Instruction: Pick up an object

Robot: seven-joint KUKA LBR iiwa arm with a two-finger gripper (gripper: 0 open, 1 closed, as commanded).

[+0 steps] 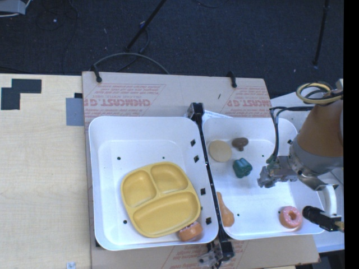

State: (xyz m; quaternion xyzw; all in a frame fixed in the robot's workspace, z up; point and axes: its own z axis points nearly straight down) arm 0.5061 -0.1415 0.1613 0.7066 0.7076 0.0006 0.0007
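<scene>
Pink donut [290, 217] below jaws [267, 179], well apart.

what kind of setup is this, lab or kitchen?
Likely a robot lab grasping bench: two white bins on cardboard, toy food such as a pink donut, loose cables on dark carpet.

Arm [322, 139] came in from the right edge of the camera view, orange band uppermost, grey wrist just below it and angled down toward the left. Gripper [268, 179] sat at the wrist's lower-left end, dark and small, pointing left and down; nothing showed between its tips.
</scene>
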